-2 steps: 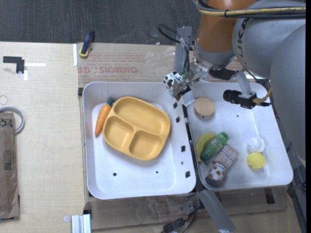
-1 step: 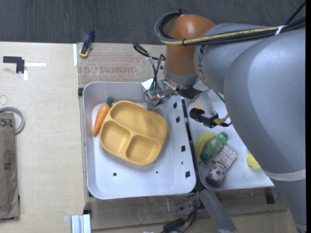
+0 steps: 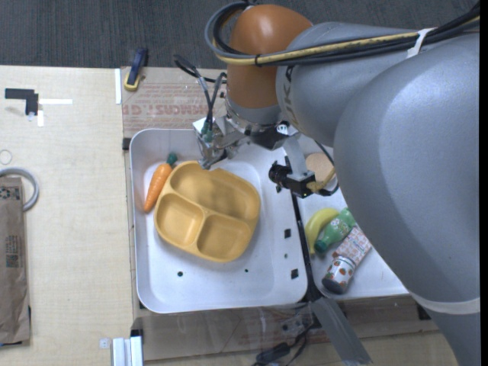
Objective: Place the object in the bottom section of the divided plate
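Bench inventory, as you are seeing it from above:

1. Left bin (image 3: pixel 152 280): it is holding a yellow divided plate (image 3: pixel 207 210) with three sections, one large along the upper side and two smaller along the lower side. The plate is lying tilted in the bin, all three sections showing bare yellow.

2. Carrot (image 3: pixel 156 184): an orange toy carrot with a green tip, lying on the bin floor just beside the plate's left rim, outside every section. It is pointing down and to the left.

3. Gripper (image 3: pixel 210 157): you are looking at it hanging over the upper edge of the plate, near the large section. Whether the claw is released or clenched cannot be told from here; the tip is small and cluttered with cables.

4. Arm (image 3: pixel 366 113): grey, with an orange band, it is reaching in from the right and covering much of the right bin (image 3: pixel 381 277).

5. Right bin contents: a banana (image 3: pixel 319 221), a green bottle (image 3: pixel 335 230) lying against it, and a small jar (image 3: pixel 340 271) with a dark lid are sitting close together near the divider
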`<state>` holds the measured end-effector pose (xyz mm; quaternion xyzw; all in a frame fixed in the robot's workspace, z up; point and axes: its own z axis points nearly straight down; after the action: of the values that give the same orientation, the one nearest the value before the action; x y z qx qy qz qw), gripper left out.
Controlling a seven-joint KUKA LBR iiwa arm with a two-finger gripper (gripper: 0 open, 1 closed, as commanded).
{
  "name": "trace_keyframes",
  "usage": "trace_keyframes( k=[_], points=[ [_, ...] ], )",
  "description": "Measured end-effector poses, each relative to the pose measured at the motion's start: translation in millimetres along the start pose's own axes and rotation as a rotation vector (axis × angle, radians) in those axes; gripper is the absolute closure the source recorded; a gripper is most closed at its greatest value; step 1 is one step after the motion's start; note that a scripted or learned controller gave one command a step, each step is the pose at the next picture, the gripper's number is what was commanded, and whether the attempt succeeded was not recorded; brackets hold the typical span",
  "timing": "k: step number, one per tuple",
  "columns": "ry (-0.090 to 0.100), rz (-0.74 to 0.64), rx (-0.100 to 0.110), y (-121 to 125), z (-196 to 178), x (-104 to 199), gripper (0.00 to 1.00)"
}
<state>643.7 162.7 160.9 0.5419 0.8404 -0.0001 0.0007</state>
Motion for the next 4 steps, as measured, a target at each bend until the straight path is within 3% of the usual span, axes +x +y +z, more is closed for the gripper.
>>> trace_keyframes(
  k=[1,2,3,4],
  points=[
    [-0.002,0.416,0.003,25,-102,18,1.0],
    [-0.001,0.388,0.003,37,29,46,1.0],
    [0.01,0.821,-0.035,23,48,60,1.0],
    [0.012,1.182,0.003,44,51,61,1.0]
  ],
)
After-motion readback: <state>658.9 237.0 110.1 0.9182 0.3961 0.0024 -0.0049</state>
